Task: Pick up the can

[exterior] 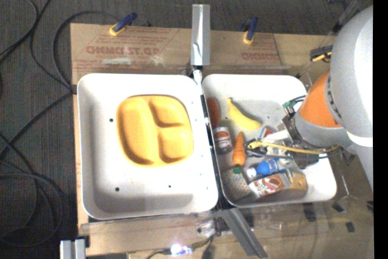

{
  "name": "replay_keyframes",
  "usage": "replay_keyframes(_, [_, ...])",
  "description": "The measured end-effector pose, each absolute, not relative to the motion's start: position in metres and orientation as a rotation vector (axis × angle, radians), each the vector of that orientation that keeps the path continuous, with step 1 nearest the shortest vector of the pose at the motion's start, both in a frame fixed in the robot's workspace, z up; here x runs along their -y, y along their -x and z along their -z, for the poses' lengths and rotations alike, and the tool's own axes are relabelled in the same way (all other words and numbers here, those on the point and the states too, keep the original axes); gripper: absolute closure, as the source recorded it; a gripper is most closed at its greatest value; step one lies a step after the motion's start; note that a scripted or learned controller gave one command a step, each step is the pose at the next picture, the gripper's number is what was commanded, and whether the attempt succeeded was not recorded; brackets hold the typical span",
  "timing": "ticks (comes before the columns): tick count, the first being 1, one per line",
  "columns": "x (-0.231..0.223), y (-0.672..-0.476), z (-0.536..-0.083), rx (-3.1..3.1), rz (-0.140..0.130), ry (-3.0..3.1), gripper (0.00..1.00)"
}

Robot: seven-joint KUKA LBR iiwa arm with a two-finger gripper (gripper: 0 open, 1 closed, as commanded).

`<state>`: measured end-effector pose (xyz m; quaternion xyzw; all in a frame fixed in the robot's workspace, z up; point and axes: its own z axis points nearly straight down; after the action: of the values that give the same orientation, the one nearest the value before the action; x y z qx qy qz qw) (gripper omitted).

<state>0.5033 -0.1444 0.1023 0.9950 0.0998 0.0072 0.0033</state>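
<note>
The can (222,139) is small, with a red and white label and a dark top. It stands by the left wall of the right bin (315,191), between a red-orange item (212,111) and a carrot (239,150). My gripper (280,141) hangs low over the bin's middle right, under the orange wrist band (318,109). It sits to the right of the can, with the carrot between them. A yellow cable and dark parts cover the gripper's tip.
A banana (244,116) lies at the back of the right bin. A blue-capped bottle (267,167), a carton (277,184) and a grey item (233,182) crowd its front. The left bin (97,191) holds a yellow divided tray (156,129).
</note>
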Motion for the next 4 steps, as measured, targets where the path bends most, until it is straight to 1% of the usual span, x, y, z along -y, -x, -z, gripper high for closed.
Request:
replay_keyframes(1, [0.167,-0.589,-0.090,-0.322,-0.017,-3.118,1.00])
replay_keyframes(2, [0.182,-0.662,-0.090,-0.324,0.028,-3.133,1.00])
replay_keyframes(3, [0.183,-0.661,-0.090,-0.323,0.031,-3.133,0.00])
replay_keyframes(4, [0.162,-0.588,-0.087,-0.490,-0.003,-3.100,0.00])
